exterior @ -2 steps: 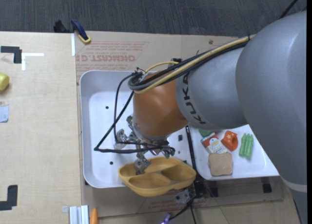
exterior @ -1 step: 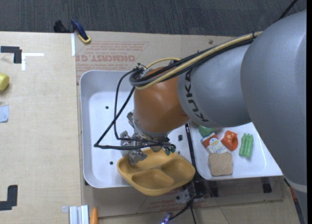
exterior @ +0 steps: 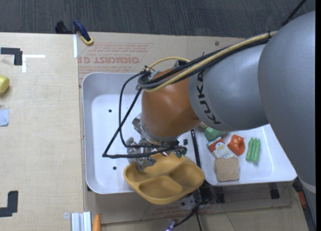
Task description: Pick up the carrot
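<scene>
the carrot (exterior: 236,144), as i read it, is the orange-red piece in the right bin (exterior: 281,172), toward 4 o'clock in the camera view. it is small and partly tucked against its neighbours, so i hold that name loosely. a red and white carton (exterior: 219,149) sits just beside it at 8 o'clock, seemingly touching. a green stalky piece (exterior: 253,150) lies near at 3 o'clock, a slice of bread (exterior: 226,169) at 7 o'clock, and a green lump (exterior: 212,133) at 10 o'clock, half under the arm.

the gripper (exterior: 144,153) is nowhere near it. it hangs low over the left bin (exterior: 95,124), under the orange band (exterior: 165,107), with the carrot off at its 3 o'clock across the wall between the bins. nothing shows in its grasp, and i cannot tell whether it is released or clenched, because the wrist covers it.

my judgement: the task is at the approach step, with no pick made. the next move calls for lifting clear, going across to the right bin, and coming down squarely on the carrot alone.

in the way: a tan divided dish (exterior: 165,180) lies right at the gripper's 6 o'clock, perhaps touching it, and could be dragged along. black cables (exterior: 120,124) loop off the wrist at 9 o'clock. the carton crowding the carrot leaves little room on that side, so a double grab is the risk.
</scene>
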### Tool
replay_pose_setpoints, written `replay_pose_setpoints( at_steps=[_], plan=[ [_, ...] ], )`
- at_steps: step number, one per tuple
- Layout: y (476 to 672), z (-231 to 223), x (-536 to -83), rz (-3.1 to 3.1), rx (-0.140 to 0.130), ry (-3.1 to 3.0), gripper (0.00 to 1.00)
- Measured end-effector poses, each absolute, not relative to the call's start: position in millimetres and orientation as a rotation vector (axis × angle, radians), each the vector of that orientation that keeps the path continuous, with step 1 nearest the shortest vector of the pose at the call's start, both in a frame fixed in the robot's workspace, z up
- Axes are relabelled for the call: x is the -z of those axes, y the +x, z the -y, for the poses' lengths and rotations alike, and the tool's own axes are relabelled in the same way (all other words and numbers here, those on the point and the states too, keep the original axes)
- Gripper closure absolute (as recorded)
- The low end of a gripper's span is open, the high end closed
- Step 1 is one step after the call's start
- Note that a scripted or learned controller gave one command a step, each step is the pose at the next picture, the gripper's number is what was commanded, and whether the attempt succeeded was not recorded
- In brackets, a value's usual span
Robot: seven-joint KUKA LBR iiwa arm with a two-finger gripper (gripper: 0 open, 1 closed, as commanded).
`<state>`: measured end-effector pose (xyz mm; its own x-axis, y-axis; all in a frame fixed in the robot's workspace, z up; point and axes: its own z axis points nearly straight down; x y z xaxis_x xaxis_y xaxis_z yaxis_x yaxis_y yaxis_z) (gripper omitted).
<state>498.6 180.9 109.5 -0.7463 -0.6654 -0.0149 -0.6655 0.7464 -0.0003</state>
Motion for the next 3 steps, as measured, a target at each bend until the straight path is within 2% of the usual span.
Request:
replay_pose_setpoints(
  at_steps=[1,2,3],
  plan=[
    [489.7,-169,-128,-3.069,-0.002,-0.616,1.00],
    [499.5,-151,-102,-3.096,-0.013,-0.471,1.00],
    [490.3,-106,-94,-3.130,-0.002,-0.057,1.00]
  ],
)
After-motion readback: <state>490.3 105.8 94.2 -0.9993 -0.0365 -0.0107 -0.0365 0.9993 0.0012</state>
